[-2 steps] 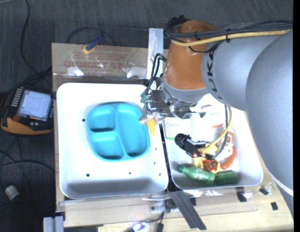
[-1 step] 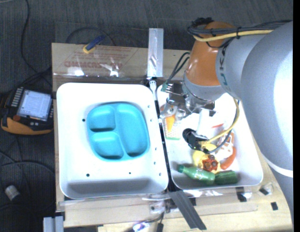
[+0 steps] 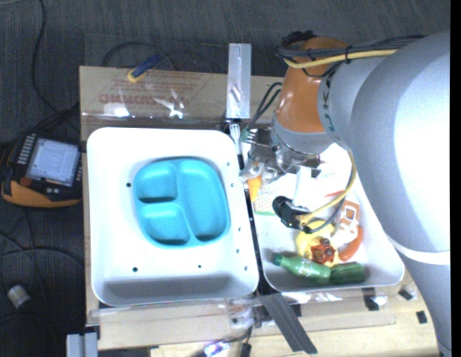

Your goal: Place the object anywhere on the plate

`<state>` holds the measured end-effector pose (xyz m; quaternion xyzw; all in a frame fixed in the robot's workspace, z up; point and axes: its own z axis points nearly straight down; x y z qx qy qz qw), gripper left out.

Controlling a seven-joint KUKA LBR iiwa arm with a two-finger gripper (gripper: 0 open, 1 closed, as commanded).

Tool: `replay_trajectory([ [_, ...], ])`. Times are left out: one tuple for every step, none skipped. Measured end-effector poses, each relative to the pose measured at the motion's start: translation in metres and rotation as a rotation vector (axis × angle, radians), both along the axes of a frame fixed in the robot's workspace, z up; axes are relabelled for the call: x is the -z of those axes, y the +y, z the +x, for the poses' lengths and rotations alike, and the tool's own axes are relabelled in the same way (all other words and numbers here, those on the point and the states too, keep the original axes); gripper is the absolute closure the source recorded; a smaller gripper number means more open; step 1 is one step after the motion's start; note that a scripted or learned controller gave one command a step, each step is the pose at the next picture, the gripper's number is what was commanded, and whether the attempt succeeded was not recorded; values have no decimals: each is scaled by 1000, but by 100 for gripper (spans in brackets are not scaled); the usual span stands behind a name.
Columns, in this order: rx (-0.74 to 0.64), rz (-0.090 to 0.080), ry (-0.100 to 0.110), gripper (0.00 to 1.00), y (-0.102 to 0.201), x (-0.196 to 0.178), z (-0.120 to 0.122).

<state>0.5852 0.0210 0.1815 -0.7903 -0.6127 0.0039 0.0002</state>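
Note:
A light blue plate (image 3: 178, 201) with three compartments lies in the middle of the left white bin (image 3: 111, 274). My gripper (image 3: 257, 163) hangs over the upper left corner of the right bin (image 3: 387, 270), close to the wall between the two bins, and the grey and orange wrist covers most of it. A small yellow-orange item (image 3: 253, 187) shows just below the gripper; whether it is held cannot be made out. Further toys lie at the front of the right bin: a green bottle (image 3: 301, 267), a green vegetable (image 3: 348, 273), a yellow and red piece (image 3: 320, 248) and an orange carrot shape (image 3: 353, 242).
The big grey arm (image 3: 409, 140) covers the right bin's back and right side. A black cable loop (image 3: 284, 210) hangs below the wrist. Behind the bins lies a cardboard sheet (image 3: 156, 91), and a handheld device (image 3: 44, 166) sits on the floor at left.

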Motion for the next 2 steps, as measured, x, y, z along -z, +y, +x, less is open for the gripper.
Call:
replay_trajectory([
  [-187,2,-1,100,-11,-26,-17],
  [-455,7,1,100,62,0,-26],
])
